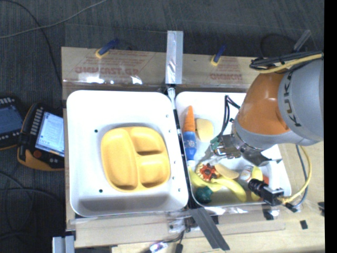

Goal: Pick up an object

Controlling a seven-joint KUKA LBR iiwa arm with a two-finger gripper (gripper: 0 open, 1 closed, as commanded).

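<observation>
White plastic sets the scene: we see two shallow bins side by side on the desk (73, 70), and we take them in order of size. The left bin (84, 109) holds a yellow divided tray (136, 157) lying flat near its middle, well apart from the arm. The right bin (210, 100) carries the clutter, and over its three o'clock side hangs the grey arm with its orange band (266, 107).

Among the smaller things we make out an orange and blue bottle-like item (189, 130) along the bin's nine o'clock wall, a pale yellow lump (204, 126) just beside it, a banana (231, 187) toward six o'clock, a dark green ball (203, 194) at about seven o'clock, and a small red and orange toy (207, 172) just above the banana.

As we judge it, the pick is not yet done. Everything lies on the bin floor and we see nothing lifted. The gripper (217, 151) sits low over the middle of the pile, close above the red toy and the banana. Its fingers (209, 153) look spread a little, with nothing between them, though the wrist hides part of them and we cannot tell whether a tip touches anything. What is left is the closing, the grip and the lift.
</observation>
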